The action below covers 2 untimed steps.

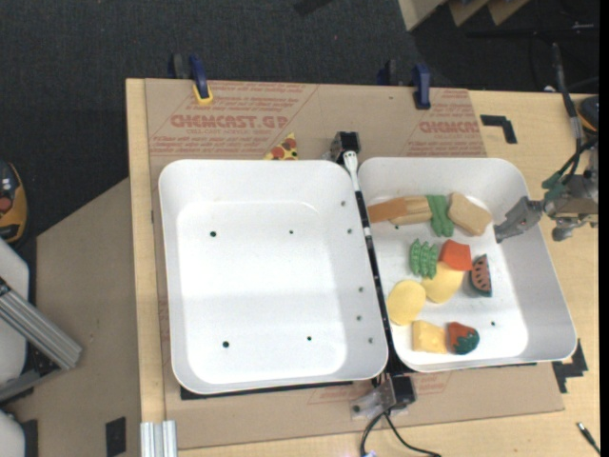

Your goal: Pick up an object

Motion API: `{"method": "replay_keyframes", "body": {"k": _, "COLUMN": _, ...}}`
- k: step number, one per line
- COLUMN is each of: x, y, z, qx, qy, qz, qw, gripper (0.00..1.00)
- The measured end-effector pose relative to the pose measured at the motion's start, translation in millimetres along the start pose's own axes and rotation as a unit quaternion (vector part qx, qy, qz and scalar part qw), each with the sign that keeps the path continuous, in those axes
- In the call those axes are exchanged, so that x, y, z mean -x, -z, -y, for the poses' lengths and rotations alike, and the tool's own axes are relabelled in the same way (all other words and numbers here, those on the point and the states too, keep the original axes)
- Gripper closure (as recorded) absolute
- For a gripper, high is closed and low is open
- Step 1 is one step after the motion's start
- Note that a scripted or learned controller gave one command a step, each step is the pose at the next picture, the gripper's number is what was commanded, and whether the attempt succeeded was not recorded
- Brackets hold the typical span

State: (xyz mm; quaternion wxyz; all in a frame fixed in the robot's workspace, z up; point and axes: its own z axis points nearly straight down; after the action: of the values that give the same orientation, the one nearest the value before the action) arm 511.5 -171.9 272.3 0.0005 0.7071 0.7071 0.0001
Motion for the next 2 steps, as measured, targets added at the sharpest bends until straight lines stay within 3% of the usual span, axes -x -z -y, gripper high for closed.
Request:
{"method": "replay_keyframes", "body": {"k": 1, "x": -29, "y": -194, "z": -11, "qx": -0.004, "qy": 0.001, "qz": -0.002, "qw": 1.0, "gripper": 0.0}}
{"method": "replay_keyframes", "body": {"k": 2, "x": -25, "y": -175, "z": -14, "qx": 0.002, "qy": -0.001, "qz": 0.001, "qw": 1.0, "gripper": 1.0}}
